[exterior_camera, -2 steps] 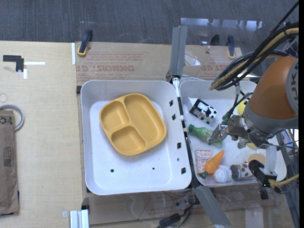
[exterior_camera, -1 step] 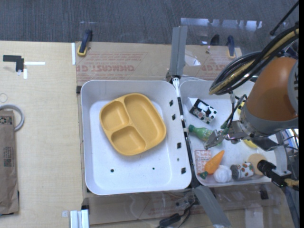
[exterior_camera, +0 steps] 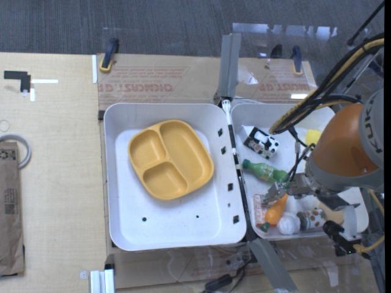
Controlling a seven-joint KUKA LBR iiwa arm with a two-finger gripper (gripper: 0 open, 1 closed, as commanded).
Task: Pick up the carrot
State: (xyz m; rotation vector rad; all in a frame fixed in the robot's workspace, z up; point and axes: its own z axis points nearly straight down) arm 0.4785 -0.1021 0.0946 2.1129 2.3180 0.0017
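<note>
Carrot [exterior_camera: 276, 211] lies near the front edge of the right bin [exterior_camera: 241, 112], toward its left wall, tip pointing at the gripper [exterior_camera: 282, 191], which sits right at its upper end. We cannot tell how the fingers stand. We judge the grasp in progress: we should centre over the orange body, keeping off the white ball [exterior_camera: 287, 224] just beside it and the green bottle [exterior_camera: 264, 171] behind.

I see the divided plate [exterior_camera: 170, 158] in the left bin [exterior_camera: 122, 224]. In the right bin [exterior_camera: 244, 116], the carrot [exterior_camera: 276, 212] lies just in front of the bottle [exterior_camera: 264, 170], under the gripper [exterior_camera: 279, 192].
</note>
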